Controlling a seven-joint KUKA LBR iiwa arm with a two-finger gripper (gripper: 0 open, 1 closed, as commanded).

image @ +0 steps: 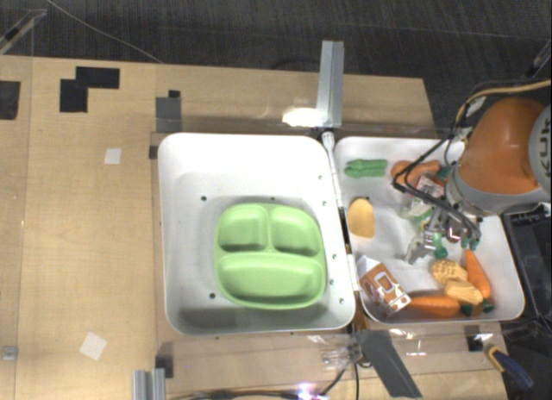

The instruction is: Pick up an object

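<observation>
My gripper [429,241] hangs low inside the right bin [379,146], under the orange wrist band [503,146]. Its metal fingers point down toward the bin floor, just left of a pale yellow corn-like piece [447,270] and an orange carrot [477,274]. Nothing shows between the fingers. Around it lie a yellow pear-shaped piece [361,217], a green pod [366,167], a brown-and-white packet [385,290] and a long orange carrot [431,306]. A red-orange piece [404,169] sits partly behind the wrist cables.
The left bin [185,165] holds a green divided plate [270,253]. A metal post [330,84] stands at the back between the bins. The low wall between the bins [338,217] runs close to the yellow piece.
</observation>
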